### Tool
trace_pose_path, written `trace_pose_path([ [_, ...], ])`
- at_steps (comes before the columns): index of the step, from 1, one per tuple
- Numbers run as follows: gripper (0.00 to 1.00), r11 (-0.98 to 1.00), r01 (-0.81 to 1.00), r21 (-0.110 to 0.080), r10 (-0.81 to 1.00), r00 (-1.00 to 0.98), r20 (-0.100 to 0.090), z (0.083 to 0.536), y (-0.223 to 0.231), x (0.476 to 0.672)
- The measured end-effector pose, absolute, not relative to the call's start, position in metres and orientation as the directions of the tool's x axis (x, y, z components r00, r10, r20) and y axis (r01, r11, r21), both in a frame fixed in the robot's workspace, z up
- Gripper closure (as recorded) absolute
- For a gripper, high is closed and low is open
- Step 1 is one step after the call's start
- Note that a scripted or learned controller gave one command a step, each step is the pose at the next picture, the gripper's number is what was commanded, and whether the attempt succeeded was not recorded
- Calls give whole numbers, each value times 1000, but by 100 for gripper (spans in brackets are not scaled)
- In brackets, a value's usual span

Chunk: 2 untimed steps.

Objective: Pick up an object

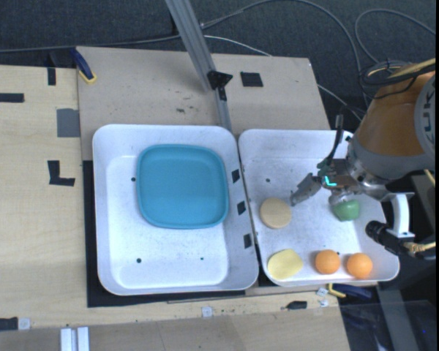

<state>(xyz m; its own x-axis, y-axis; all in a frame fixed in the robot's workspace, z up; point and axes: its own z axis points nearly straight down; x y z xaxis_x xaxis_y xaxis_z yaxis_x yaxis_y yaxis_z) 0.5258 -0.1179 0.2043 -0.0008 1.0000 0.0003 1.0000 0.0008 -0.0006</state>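
Two white bins sit side by side on the worktop (29, 196). The left bin (117, 269) holds a blue plate (181, 185). The right bin (293, 148) holds a tan disc (275, 213), with a yellow piece (284, 263) at its six o'clock, two orange balls (327, 261) at four o'clock and a green object (346, 210) at three o'clock. The tool (313, 187) hovers between disc and green object; whether it is spread, I cannot tell. It could likely close on nothing, or nudge either piece aside.
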Motion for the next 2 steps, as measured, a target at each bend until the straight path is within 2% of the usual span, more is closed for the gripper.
trace_pose_path([
  [1,0,1,1000,-1,1000,-1,0,204,-118,526],
  [2,0,1,1000,-6,1000,-1,1,142,-115,528],
])
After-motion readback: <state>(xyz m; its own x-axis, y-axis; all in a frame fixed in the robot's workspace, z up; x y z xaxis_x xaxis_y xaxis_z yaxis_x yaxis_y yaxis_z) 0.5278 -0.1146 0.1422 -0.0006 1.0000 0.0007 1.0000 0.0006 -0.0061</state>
